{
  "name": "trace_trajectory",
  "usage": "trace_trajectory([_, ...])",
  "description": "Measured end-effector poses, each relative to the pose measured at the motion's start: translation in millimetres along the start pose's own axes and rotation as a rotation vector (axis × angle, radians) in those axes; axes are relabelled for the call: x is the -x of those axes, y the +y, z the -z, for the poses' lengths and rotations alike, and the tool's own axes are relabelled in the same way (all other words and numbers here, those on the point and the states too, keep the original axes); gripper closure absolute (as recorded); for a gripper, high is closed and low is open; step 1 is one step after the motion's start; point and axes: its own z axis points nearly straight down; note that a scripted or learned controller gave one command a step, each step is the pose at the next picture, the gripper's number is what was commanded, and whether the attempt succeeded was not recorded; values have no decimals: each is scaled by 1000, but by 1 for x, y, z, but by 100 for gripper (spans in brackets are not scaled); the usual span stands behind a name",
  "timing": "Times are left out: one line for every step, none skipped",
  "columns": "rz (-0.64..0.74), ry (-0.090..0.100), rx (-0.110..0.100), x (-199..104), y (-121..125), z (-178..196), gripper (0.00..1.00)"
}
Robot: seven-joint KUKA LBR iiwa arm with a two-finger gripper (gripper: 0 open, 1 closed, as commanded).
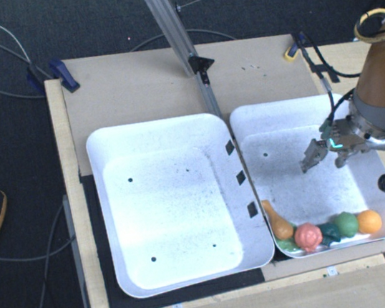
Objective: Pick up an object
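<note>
Over right shallow white bin (281, 121): two-finger gripper (327, 156) hovers above bare floor, fingers spread apart, nothing between them. Grey arm with orange band (383, 76) enters from right. Along near wall of same bin, row of objects: orange carrot-shaped piece (278, 221), pink round ball (308, 236), green round fruit (346, 224), orange round fruit (369, 222). Gripper well apart from row. Left white bin (104, 145) beside.

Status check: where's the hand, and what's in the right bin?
Hand open over mid right bin, holding nothing. Toys along near wall: orange ball, green piece, pink ball, orange carrot-shaped piece. Nothing between hand and toys.
</note>
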Motion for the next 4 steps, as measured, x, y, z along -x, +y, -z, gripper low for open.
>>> trace_trajectory([0, 0, 0, 0, 0, 0, 0])
trace_trajectory([0, 0, -3, -6, 0, -43, 0])
trace_trajectory([0, 1, -5, -10, -2, -106, 0])
trace_trajectory([0, 0, 0, -10, -2, -121, 0])
